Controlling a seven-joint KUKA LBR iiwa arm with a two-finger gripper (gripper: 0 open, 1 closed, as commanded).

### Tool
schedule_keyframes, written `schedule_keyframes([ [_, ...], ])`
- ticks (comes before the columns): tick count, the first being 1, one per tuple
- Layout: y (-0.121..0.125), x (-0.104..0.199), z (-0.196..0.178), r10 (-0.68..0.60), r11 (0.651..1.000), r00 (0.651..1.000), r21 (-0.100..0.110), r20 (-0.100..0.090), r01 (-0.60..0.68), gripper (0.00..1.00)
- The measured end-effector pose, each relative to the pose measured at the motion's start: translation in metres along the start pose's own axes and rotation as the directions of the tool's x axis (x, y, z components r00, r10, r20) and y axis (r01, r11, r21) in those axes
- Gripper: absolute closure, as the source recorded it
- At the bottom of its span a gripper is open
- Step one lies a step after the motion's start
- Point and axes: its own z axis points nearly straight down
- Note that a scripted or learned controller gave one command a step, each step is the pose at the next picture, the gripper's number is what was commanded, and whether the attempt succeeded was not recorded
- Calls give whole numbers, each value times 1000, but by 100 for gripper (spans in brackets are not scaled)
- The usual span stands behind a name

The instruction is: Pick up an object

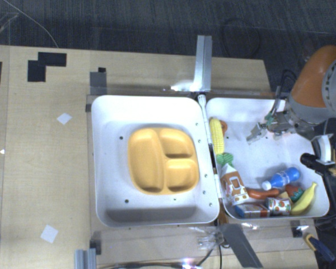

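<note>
Two shallow white bins sit side by side on a pale wooden worktop [39, 167]. The left bin [109, 150] holds one thing, a yellow divided tray [161, 159] with three compartments, lying near its middle. The right bin [252, 161] holds the clutter, gathered along its left wall and near edge: a corn cob [217, 135] lies lengthwise against the left wall, and just below it is a small carton [233, 182] with a green top. Along the near wall lie a red sausage [260, 194], a blue and white bottle [281, 179], a labelled can [273, 207] on its side and a banana [304, 199] in the right corner (these are packed close, some touching).

The gripper [256, 132] hangs over the bare far part of the right bin, well apart from the objects, with nothing between its fingers; they look slightly apart.

The worktop bears black angular markers [46, 64] at its far left and a few pale tags. Beyond it is dark grey carpet [129, 10], and a metal post [204, 63] stands behind the bins.
</note>
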Motion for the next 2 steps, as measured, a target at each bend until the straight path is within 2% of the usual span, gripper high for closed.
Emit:
schedule_keyframes([
  [1, 48, 17, -115, 77, 997, 997, -14, 2, -77, 0],
  [2, 37, -9, 16, -116, 993, 993, -6, 3, 116, 0],
])
